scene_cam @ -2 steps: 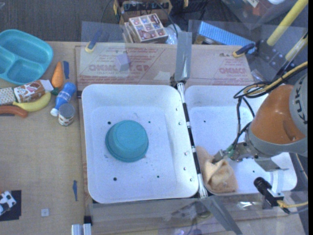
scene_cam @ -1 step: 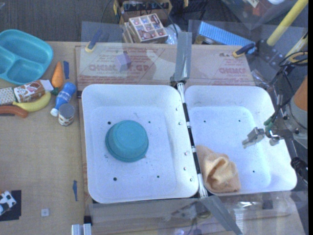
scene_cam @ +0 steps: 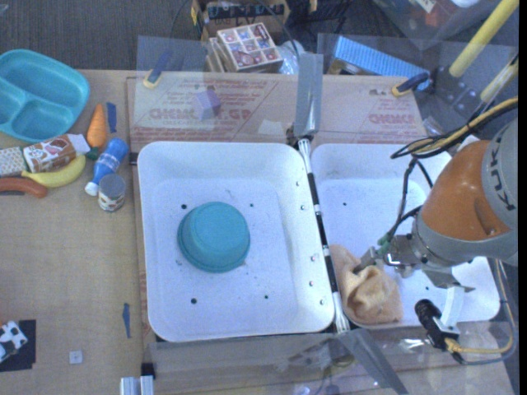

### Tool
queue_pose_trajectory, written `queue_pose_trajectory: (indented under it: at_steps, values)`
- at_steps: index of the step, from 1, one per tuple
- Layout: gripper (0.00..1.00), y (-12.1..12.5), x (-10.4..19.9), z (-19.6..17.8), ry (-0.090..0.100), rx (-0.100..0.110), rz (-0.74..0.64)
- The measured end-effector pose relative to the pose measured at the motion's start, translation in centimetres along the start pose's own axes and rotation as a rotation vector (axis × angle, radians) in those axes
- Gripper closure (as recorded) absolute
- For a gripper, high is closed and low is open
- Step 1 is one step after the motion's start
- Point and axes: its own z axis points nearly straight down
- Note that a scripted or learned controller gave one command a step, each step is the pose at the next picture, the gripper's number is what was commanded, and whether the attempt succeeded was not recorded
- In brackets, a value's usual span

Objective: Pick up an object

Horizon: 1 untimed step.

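**Arm low over the right bin, beside a tan cloth**

Two white bins are set side by side on the bench. The left bin [scene_cam: 156, 179] holds an upturned teal bowl [scene_cam: 214, 236], placed slightly left of its middle. The right bin [scene_cam: 362, 179] is reached by the grey arm [scene_cam: 461, 212], whose orange band is seen at the right edge. The gripper [scene_cam: 385, 255] is lowered at the near part of this bin, just beside a crumpled tan cloth [scene_cam: 369, 290] that lies in the near left corner against the dividing wall. Whether cloth and gripper touch cannot be told.

On the bench to the far left, a blue divided tray [scene_cam: 37, 93] is seen, with a toy banana [scene_cam: 58, 174], a toy carrot [scene_cam: 98, 126], a small blue bottle [scene_cam: 107, 163] and a small can [scene_cam: 112, 192] nearby.
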Motion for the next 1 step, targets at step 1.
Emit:
queue_pose_trajectory:
  at_steps: [1]
  values:
    - [0.00,1.12,-4.51,-7.38,-0.001,0.002,0.139]
